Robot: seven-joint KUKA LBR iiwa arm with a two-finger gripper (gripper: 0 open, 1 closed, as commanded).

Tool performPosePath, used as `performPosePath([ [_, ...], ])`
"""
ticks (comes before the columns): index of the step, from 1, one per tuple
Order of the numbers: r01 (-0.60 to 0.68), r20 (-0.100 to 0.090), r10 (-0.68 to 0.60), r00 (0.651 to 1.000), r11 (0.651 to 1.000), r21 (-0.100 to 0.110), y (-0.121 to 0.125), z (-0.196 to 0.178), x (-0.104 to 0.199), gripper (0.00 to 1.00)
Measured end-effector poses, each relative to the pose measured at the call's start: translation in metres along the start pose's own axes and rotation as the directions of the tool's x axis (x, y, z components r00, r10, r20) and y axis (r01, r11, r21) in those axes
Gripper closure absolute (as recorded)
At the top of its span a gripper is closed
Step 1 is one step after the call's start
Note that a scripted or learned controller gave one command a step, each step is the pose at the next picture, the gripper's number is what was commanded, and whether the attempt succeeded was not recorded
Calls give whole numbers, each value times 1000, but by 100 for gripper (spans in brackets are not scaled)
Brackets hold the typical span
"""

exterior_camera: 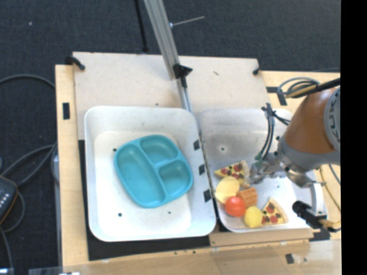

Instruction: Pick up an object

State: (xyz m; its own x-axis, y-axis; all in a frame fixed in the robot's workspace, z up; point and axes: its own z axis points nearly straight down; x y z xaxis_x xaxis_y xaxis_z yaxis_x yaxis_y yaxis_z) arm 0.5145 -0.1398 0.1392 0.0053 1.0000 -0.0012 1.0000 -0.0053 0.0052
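The right bin (229,132) holds a cluster of toy food at its front: a pizza slice (231,170), a pale yellow fruit (227,188), a red tomato (234,205), a small orange-brown block (249,195), a yellow lemon (253,216) and a second pizza slice (274,212). My gripper (256,172) hangs low over the bin just right of the first pizza slice and above the orange-brown block. Its tips are too small and dark to read. Nothing can be seen held in it.
In the left bin (103,125) lies a blue divided plate (153,169). A slanted metal pole (166,39) rises from the back between the bins. The orange and grey arm (312,130) covers the right bin's right side. The right bin's far half is bare.
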Motion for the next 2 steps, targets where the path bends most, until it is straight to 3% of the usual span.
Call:
performPosePath([
  [2, 8, 2, -8, 1000, 1000, -2, 10, -88, -9, 100],
])
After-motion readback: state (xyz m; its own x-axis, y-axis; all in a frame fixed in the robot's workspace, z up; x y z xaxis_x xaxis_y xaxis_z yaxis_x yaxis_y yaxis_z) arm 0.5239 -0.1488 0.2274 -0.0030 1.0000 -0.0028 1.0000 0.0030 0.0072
